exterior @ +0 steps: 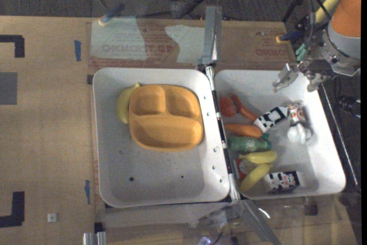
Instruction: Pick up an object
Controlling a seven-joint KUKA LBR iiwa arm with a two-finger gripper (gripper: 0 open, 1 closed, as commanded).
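Almost no text can be read here. On the cardboard panel [123, 43] at the far side of the left bin [109, 169], under a clear plastic sheet, there is red printed lettering that appears upside down and mirrored, and a similar red print [265, 51] stands on the cardboard far from the right bin [330, 163], but the letters are too blurred to spell out. The two small black-and-white cartons [271, 118] [282, 181] in the right bin carry a cow pattern, and any words on them are too small to read.
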